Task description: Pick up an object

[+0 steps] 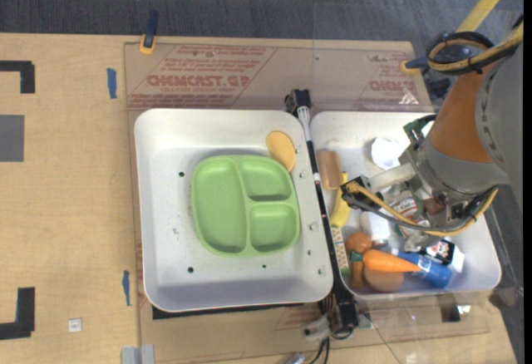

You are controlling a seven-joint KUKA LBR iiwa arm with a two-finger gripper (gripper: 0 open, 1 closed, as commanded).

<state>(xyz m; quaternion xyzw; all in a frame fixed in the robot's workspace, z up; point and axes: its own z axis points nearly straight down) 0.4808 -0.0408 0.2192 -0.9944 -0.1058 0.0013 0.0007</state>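
Orange carrot (392, 262) lying lengthwise left-right, tip pointing right, in right bin (490, 271), jaws' opening indiscernible

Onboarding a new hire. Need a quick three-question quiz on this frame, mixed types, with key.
1. True or false: the green plate lies in the left bin.
2. Which bin is the arm over? A) left B) right
3. Fill in: the yellow piece in the left bin lies beside the plate's far-right ____.

Key: 1 true. 2 B, the right bin, where the carrot lies. 3 corner.
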